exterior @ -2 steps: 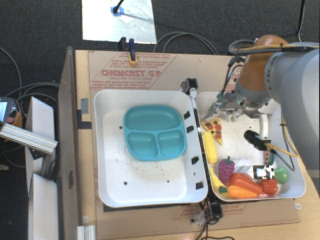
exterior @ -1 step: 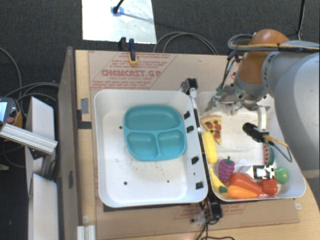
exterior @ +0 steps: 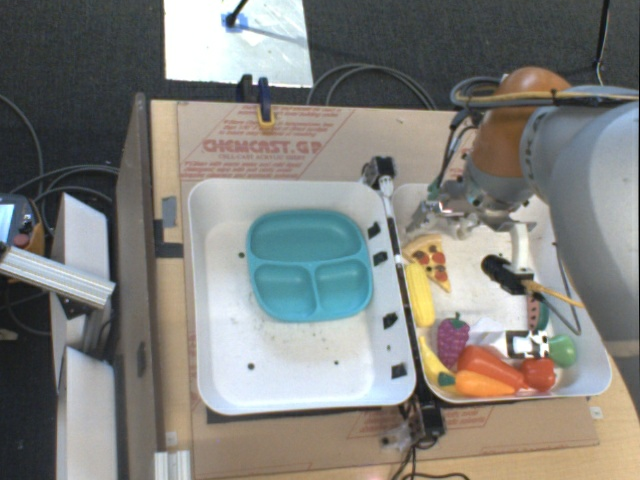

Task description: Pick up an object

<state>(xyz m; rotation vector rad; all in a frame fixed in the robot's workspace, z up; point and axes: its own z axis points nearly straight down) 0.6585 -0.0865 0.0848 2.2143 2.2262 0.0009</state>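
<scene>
we see the jaws (exterior: 445, 214) low at the right bin's (exterior: 590, 353) far end, just above the pizza slice (exterior: 430, 263); we cannot tell how they stand. the cardboard (exterior: 300, 138) reads "chemcast gp". a corn cob (exterior: 420, 295), grapes (exterior: 452, 338) and carrot (exterior: 488, 383) lie nearer; a blue tray (exterior: 308, 265) fills the left bin (exterior: 225, 368).

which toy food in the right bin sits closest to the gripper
The pizza slice, just below the gripper; the corn, grapes and carrot lie farther down.
</scene>
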